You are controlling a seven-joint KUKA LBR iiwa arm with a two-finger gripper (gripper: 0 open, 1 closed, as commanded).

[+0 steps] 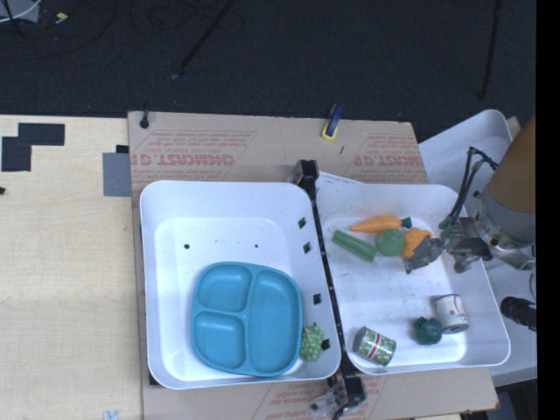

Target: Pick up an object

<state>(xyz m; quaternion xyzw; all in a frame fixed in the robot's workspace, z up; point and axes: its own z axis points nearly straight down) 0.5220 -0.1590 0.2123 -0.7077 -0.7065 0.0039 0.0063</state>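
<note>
Two shallow white plastic bins sit side by side on a cardboard sheet. The left bin holds one light-blue divided plastic plate with three compartments and one small green bumpy cluster, like toy grapes, lying just beside the plate's right edge against the bin wall. The right bin holds seven small items: one orange toy carrot, one long green vegetable piece, one round green piece, one orange piece partly covered by the gripper, two small tins, one with a green and red label and one silver and white, and one dark teal lump just beside the silver tin. The dark two-finger gripper hangs low at the orange piece; whether its fingers are spread or closed cannot be made out. The arm is cut off at the right.
</note>
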